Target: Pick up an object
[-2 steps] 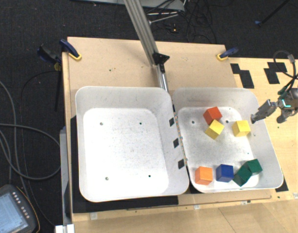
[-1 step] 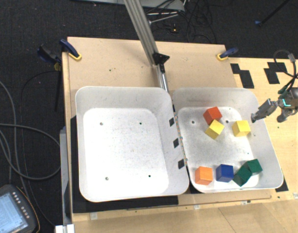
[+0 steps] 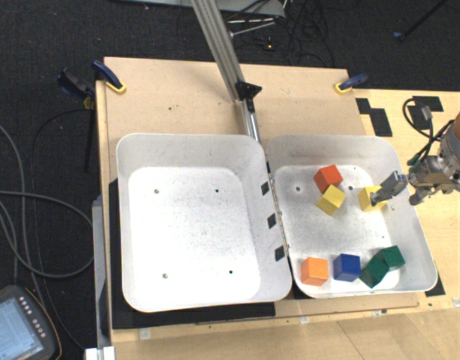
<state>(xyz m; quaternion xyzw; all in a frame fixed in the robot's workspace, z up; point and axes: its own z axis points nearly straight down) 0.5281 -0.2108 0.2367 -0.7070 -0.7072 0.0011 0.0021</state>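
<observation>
This looks like a robotics lab or test cell; a plain wooden tabletop [image 3: 184,96] stands on dark carpet [image 3: 42,21], held at its far corners by blue and yellow clamps [image 3: 109,77]; loose black cables [image 3: 19,223] trail across the floor; a handheld control pendant with a lit screen [image 3: 16,328] lies at the lower left; a slanted aluminium rail [image 3: 218,40] rises over two white bins [image 3: 192,220]; black marker patches [image 3: 376,115] are stuck to the board.
</observation>
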